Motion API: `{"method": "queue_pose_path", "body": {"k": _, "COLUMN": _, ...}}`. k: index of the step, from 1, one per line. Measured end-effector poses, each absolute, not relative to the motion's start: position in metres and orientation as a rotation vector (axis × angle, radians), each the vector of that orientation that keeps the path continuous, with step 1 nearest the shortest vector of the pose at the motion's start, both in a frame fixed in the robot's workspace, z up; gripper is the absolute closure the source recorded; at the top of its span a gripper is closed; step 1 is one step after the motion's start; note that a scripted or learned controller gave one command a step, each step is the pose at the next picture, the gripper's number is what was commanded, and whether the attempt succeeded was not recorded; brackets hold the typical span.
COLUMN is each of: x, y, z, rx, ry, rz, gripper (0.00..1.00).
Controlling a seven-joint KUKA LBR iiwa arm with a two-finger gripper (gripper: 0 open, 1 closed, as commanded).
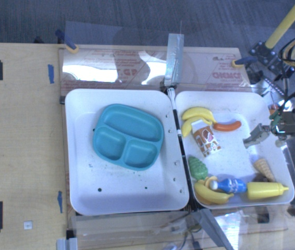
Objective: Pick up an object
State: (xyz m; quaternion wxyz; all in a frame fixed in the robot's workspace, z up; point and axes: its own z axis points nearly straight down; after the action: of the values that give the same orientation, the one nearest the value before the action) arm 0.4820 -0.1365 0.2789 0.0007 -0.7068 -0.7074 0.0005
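The right bin (pixel 234 155) holds several toy foods. A yellow banana (pixel 195 114) lies at its upper left beside a brown and white carton (pixel 206 139) and an orange sausage (pixel 226 125). Along the front lie a green piece (pixel 197 167), a second banana (pixel 208 192), a blue bottle (pixel 232 185) and a yellow squeeze bottle (pixel 266 190). An ice-cream cone (pixel 263 167) rests near the right wall. My gripper (pixel 253 136) hangs over the bin's right side, above the cone and to the right of the sausage, with nothing seen held in it.
The left bin (pixel 80 155) carries a blue divided plate (pixel 128 136). A ridge (pixel 177 139) separates the two bins. Clear plastic sheeting (pixel 137 66) and a grey post (pixel 174 59) stand behind them. Cables and a yellow pole (pixel 288 20) crowd the upper right.
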Motion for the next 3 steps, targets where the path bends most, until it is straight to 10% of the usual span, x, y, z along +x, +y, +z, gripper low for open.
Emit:
{"method": "queue_pose_path", "body": {"k": 1, "x": 0.536, "y": -0.057, "z": 0.179, "rx": -2.100, "ry": -2.323, "rz": 0.008, "gripper": 0.00}}
{"method": "queue_pose_path", "body": {"k": 2, "x": 0.551, "y": -0.102, "z": 0.088, "rx": -1.967, "ry": -2.459, "rz": -0.007, "gripper": 0.00}}
{"method": "queue_pose_path", "body": {"k": 3, "x": 0.522, "y": -0.149, "z": 0.087, "rx": -2.056, "ry": -2.381, "rz": -0.002, "gripper": 0.00}}
